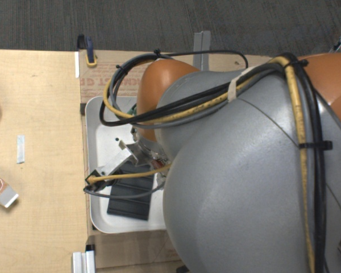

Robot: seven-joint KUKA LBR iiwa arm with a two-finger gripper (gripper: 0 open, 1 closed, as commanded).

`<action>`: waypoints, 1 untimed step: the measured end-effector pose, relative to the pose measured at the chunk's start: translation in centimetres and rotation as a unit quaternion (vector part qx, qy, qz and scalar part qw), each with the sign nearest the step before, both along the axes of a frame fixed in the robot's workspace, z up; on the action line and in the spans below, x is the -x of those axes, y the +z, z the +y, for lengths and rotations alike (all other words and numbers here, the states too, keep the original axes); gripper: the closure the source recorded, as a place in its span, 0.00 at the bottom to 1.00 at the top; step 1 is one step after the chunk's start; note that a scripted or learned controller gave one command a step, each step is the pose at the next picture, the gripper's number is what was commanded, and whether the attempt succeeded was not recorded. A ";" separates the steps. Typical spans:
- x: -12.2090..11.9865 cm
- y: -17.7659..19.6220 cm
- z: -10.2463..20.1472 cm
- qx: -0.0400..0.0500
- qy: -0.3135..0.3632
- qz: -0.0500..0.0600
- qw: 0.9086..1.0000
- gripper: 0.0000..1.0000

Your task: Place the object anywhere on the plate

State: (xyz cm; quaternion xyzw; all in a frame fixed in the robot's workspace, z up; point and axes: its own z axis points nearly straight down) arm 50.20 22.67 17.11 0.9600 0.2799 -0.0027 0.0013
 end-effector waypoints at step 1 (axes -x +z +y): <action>-4.2 -8.0 0.0 -0.001 -0.018 -0.001 1.000 0.00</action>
